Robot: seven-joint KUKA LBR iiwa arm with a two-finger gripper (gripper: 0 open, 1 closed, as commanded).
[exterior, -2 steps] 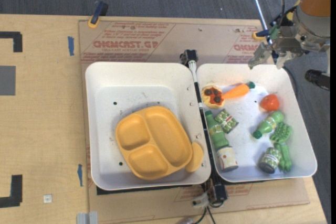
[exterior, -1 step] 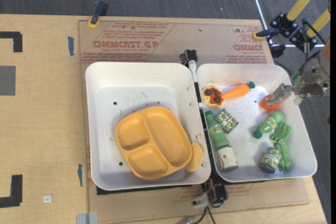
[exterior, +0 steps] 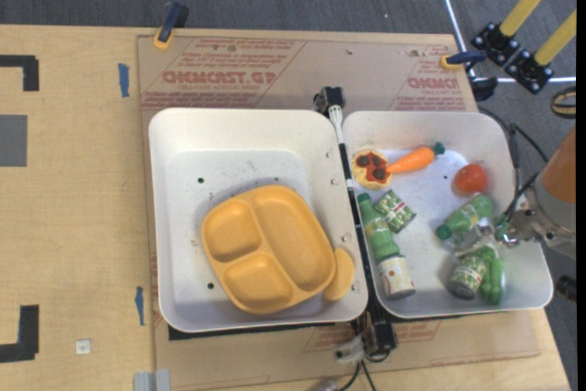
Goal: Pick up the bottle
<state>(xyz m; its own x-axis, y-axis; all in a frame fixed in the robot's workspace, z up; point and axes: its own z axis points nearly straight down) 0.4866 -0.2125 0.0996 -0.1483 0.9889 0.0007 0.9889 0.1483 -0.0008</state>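
Claw (exterior: 494,235) sits low over the right-hand bin (exterior: 499,131), near its right wall, the arm coming in from the right edge. Whether it is apart or together cannot be told: the metal parts blur into the green items beneath.

The bottle (exterior: 385,250) lies well to the claw's left, flat along the bin's left wall, green neck toward the far end and white labelled base toward the near rim. Its long axis runs roughly parallel to the divider between the bins, tilted slightly. My judgement is that the claw must travel left across the bin and turn so its closing line crosses that axis.

Directly under and beside the claw are a green pouch (exterior: 465,220) and a can with a green pack (exterior: 476,275), which crowd it. A small green-and-white packet (exterior: 396,211) touches or nearly touches the bottle's neck and could snag. Farther off lie a tomato (exterior: 470,179), a carrot (exterior: 410,161) and a pizza slice (exterior: 371,167). The left bin (exterior: 174,197) holds a yellow divided plate (exterior: 265,248). Both bins rest on the desk (exterior: 73,197).
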